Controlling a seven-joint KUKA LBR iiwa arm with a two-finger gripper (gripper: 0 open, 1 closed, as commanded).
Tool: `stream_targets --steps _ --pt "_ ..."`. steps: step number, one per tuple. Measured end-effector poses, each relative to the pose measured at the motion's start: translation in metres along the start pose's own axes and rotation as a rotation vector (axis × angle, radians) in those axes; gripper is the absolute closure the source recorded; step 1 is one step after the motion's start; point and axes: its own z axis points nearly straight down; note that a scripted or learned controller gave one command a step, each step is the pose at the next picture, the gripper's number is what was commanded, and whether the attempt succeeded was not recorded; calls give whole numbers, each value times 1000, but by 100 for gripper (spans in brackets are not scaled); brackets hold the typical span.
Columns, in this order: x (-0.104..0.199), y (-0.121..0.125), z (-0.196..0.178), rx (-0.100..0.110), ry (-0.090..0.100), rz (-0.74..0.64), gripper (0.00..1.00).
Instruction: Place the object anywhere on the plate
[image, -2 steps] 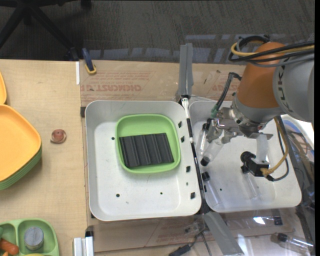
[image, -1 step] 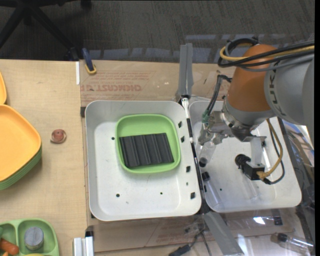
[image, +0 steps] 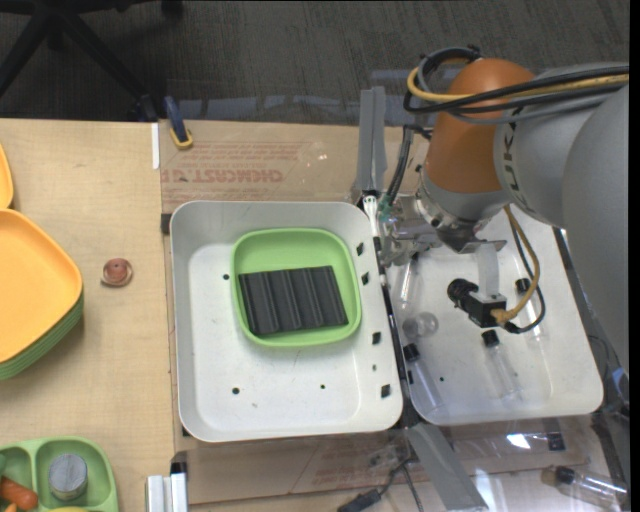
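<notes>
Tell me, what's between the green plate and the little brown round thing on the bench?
In the camera view, the white plastic bin's left wall and bare tan bench lie between the square green plate and the small brown round knob.

Lying on the tan bench (image: 90, 190): a small reddish-brown knob (image: 117, 271), well apart from the left white bin (image: 200, 380). Resting at the left edge, stacked orange plates (image: 35, 290). Sitting in the lower left corner, a green divided tray (image: 50, 478) holding a grey round piece (image: 68, 474). Spreading under the bins, brown cardboard (image: 260, 165)
</notes>
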Motion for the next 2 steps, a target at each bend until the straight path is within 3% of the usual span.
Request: stream_targets --steps 1,2 --pt "0 0 0 0 0 0 0" --pt "55 1 0 0 0 18 0"
